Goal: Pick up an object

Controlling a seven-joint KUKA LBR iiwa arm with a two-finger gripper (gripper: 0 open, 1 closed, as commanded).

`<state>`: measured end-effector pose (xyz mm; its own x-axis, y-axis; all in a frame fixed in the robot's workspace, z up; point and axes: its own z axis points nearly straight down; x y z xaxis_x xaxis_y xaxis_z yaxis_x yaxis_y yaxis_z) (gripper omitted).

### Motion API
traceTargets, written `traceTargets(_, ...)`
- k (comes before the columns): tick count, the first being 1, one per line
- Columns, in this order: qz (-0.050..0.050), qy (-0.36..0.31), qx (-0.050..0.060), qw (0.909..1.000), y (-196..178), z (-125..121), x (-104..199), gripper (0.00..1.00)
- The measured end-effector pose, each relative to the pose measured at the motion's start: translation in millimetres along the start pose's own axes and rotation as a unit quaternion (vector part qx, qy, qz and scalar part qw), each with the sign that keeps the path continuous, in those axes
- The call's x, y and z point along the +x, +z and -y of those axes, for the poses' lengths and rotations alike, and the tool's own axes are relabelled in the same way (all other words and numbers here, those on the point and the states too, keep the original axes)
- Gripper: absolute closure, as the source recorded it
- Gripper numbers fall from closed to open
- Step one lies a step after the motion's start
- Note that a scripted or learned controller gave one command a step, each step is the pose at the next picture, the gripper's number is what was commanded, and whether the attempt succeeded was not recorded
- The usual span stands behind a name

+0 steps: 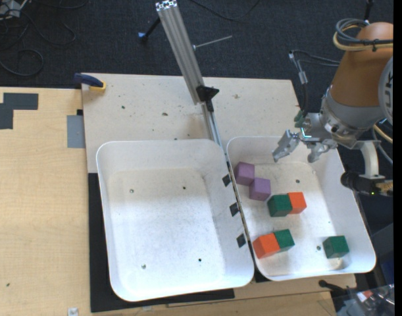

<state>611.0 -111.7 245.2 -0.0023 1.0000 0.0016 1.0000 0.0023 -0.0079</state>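
Observation:
The right bin (pixel 358 226) holds several small blocks. Two purple blocks (pixel 252 180) lie near its left wall. A green block touching an orange block (pixel 287 204) sits mid-bin. An orange and green pair (pixel 274 241) lies toward the front, and a lone green block (pixel 335 246) rests in the front right corner. My gripper (pixel 301 147) hangs above the bin's back part, fingers spread open with nothing between them, up and to the right of the purple blocks.
The left bin (pixel 112 176) sits beside the right one, its floor speckled with dark marks. A slanted metal rail (pixel 184 51) runs from the top down to the divide between the bins. A blue clamp (pixel 89 81) lies at the board's back left corner.

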Motion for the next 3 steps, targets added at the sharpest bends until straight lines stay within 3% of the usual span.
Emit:
traceTargets(1,0.000,0.001,-0.002,1.0000,-2,-1,-1,0.00)
traceTargets(2,0.000,0.002,0.001,1.0000,59,5,-7,0.00)
traceTargets(3,0.000,0.003,-0.003,1.0000,118,4,1,0.00)
